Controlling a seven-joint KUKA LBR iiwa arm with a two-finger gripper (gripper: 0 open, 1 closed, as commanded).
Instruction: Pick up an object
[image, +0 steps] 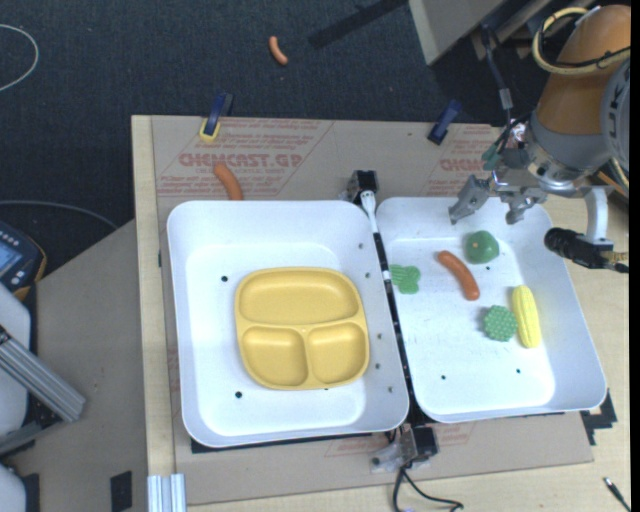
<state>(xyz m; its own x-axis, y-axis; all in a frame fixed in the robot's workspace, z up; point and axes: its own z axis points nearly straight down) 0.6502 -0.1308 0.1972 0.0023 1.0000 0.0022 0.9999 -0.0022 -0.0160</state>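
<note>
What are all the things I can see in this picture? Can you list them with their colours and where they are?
bins: 2, white, side by side on the bench
tray: 1, yellow, three compartments, in the left bin
sausage: 1, orange, in the right bin
round green toy: 1, green, right bin, near the far edge
leafy green pieces: 2, green, right bin, one by the left wall, one beside the corn
corn: 1, yellow, right bin
second sausage: 1, orange, on the bench behind the left bin
third sausage: 1, orange, on the dark floor
clamps: 2, blue, far bench edge
gripper: 1, grey, open, above the right bin's far edge
</note>
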